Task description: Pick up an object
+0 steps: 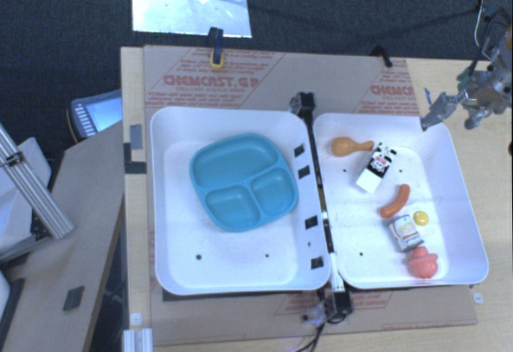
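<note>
Pink toy (423, 264) lies low; hand (454, 110) hovers splayed wide, holding nothing, above right bin (465, 182).

A grey metal gripper (454, 108) is seen, with pale angular fingers (435, 112). Behind the fingers, a cluttered silvery wrist block is fitted, and thin dark cables are strung above it.

Blue tray (243, 192) fills left bin's (172, 262) middle; right bin's (457, 182) near-left floor lies open.
</note>
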`<state>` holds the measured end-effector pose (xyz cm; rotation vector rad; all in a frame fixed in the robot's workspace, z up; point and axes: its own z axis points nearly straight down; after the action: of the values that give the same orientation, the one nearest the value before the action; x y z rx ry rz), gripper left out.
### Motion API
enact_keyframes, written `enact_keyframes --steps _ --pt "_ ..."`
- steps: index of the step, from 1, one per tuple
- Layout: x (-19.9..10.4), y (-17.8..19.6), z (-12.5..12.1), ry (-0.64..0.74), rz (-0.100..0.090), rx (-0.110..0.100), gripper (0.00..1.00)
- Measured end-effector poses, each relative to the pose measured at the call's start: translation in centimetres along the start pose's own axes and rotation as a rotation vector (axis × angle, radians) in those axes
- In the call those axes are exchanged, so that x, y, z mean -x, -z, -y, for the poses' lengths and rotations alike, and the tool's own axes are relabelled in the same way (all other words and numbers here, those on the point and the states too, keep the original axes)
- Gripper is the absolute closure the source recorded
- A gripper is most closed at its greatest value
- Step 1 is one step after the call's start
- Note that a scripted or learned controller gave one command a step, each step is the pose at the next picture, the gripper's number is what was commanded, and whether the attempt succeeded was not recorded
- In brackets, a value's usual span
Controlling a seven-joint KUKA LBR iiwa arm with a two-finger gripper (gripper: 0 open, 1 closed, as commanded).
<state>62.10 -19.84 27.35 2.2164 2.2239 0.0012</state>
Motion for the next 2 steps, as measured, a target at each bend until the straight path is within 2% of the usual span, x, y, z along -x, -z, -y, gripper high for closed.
enact_keyframes --steps 1,2 --pt "-0.6 -5.9 0.6 -0.002 -0.001 -0.004 0.00" --pt "0.0 -10.3 0.7 -0.003 0.000 -0.003 0.00"
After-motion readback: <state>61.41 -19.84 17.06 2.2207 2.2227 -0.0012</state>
